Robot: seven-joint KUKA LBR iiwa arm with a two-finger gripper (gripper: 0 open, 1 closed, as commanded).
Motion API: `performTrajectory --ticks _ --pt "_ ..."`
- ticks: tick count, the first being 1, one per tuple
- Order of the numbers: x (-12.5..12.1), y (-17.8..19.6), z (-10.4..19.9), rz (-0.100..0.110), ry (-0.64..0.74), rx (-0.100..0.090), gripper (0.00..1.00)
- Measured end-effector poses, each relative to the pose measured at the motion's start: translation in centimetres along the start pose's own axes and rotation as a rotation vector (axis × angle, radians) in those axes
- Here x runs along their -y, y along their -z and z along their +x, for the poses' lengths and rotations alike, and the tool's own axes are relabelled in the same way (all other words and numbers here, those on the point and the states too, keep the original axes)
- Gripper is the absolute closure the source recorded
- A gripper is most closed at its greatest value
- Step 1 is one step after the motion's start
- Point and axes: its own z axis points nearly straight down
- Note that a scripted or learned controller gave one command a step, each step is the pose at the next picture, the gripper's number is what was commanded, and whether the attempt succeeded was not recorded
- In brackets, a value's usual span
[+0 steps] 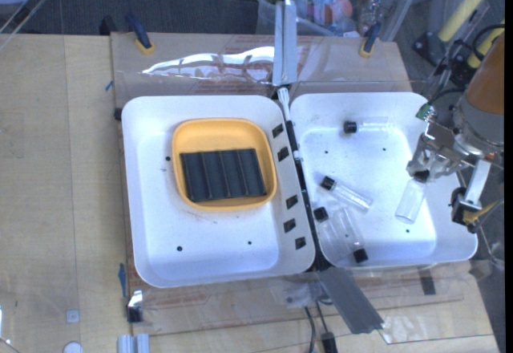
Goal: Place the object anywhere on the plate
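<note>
Vial (409, 203) hangs from the jaws (420, 171) over right bin (377, 241).

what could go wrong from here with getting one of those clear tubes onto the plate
1. The clear tubes lie scattered in the right bin; they are see-through against white, so a pick may miss.
2. The gripper is at the right bin's far right edge, near one tube, and could knock it against the wall.
3. The orange plate sits in the left bin, so a loosely held tube could drop crossing the divider.
</note>
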Motion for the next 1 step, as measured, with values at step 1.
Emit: performTrajectory --ticks 1 --pt "-4.03 3.84 0.91 -0.003 0.174 0.0 1.0"
